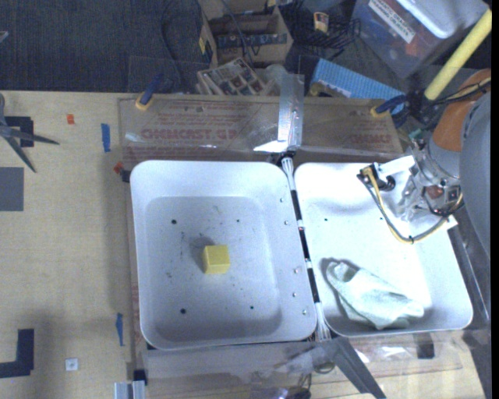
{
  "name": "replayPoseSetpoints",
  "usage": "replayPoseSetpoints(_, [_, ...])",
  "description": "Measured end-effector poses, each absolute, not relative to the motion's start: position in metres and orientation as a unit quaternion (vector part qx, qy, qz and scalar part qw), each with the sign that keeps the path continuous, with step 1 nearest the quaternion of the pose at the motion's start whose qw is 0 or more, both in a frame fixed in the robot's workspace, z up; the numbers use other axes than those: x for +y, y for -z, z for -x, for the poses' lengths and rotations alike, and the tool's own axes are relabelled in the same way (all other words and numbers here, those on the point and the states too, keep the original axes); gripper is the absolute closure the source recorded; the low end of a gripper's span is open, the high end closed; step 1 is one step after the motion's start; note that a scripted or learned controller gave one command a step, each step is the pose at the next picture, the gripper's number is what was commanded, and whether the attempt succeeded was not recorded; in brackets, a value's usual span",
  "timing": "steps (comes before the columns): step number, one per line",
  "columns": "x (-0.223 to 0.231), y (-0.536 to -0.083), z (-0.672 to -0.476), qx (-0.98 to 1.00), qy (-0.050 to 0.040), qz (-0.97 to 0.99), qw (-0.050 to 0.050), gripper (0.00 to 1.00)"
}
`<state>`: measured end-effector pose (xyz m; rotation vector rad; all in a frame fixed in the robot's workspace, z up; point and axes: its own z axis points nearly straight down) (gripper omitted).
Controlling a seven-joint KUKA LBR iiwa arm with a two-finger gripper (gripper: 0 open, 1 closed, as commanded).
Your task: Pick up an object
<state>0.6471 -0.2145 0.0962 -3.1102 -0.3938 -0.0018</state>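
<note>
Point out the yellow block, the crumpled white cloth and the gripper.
yellow block (217,259): camera view, on its top face, in the left bin.
crumpled white cloth (374,300): camera view, on its bunched middle, in the right bin.
gripper (411,204): camera view, at its tip, over the right bin.

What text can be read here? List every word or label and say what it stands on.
"CHEMCAST G P", in red, partly blurred: on the clear sheet behind the left bin.
Red print on the same sheet behind the right bin: too blurred to read.
Dark print on the white package at the top: too small to read.
</note>
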Motion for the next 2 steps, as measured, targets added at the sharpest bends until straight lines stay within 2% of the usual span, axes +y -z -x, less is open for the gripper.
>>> replayPoseSetpoints(1, [-0.225,-0.162,-0.616,-0.099,-0.0007,0.995,0.001,1.00])
replayPoseSetpoints(2, [-0.222,-0.126,-0.602,-0.161,-0.0022,0.987,0.002,1.00])
